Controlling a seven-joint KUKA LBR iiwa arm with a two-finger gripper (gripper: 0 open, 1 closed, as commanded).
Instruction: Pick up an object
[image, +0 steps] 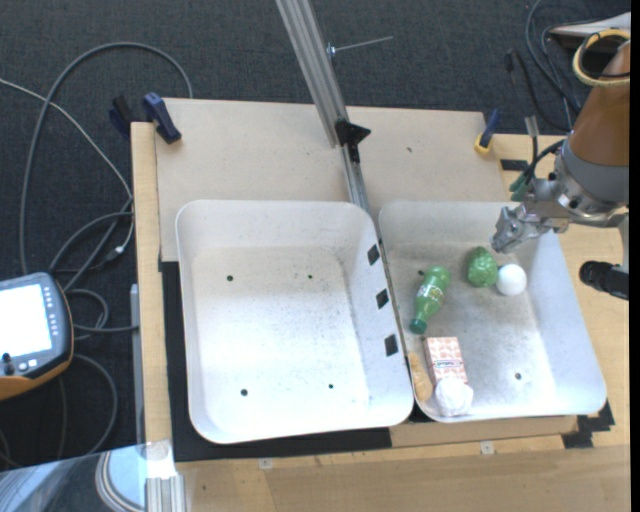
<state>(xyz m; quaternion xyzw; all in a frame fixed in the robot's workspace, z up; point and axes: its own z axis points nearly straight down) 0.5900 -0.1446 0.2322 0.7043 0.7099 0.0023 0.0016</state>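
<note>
While the arm reached in from your right, its gripper hung over the far part of the right bin, just above a crumpled green object; whether it was open, closed or gripping anything, you could not tell from this slant. A white ball touched that green object on its right side. A green plastic bottle lay tilted nearer the bin's left wall, apart from the pair. Towards you, a small carton with a red-and-white pattern lay flat, its print too small to read, and a white crumpled lump sat against its near end. The left bin stood beside it, and a metal rail ran down between the two.
</note>
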